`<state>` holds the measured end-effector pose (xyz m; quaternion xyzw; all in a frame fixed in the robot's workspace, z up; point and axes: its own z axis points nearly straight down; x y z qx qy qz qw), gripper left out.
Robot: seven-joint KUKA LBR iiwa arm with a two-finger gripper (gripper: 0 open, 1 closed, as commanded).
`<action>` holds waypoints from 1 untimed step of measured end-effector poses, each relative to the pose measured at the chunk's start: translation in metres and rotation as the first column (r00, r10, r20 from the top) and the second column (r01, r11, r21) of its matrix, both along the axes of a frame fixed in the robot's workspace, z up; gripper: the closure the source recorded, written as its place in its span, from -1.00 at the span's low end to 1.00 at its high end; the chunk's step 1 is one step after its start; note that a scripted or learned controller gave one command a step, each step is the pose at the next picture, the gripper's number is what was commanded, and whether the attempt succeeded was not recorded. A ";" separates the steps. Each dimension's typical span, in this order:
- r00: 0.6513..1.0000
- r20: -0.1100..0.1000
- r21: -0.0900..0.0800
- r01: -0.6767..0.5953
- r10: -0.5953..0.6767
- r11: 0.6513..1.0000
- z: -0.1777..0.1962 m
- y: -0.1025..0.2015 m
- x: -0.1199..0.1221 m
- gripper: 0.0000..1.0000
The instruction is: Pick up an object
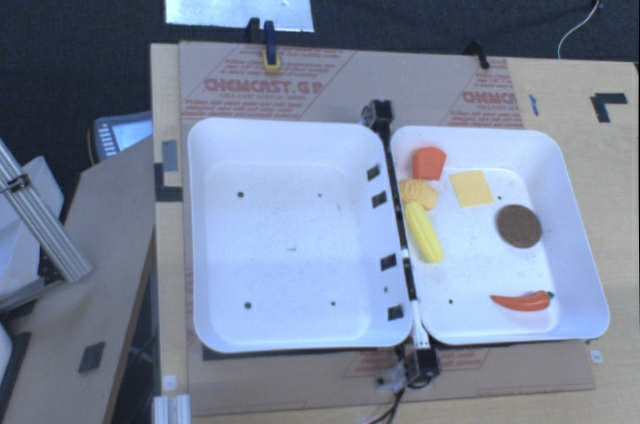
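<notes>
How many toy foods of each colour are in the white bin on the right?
Yellow: 3, the corn cob, the cheese slice and a small yellow piece
Orange or red: 2, the orange block and the chili pepper
Brown: 1, the round patty
Total: 6

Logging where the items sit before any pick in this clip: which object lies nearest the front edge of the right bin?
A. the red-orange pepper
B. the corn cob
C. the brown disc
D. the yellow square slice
A: the red-orange pepper lies lowest in the right bin, closer to its front wall than the corn cob, the brown disc or the yellow square slice.
</notes>
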<state>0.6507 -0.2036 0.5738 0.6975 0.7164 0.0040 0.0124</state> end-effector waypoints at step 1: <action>1.000 0.004 -0.002 -0.004 0.004 1.000 0.012 0.001 0.000 1.00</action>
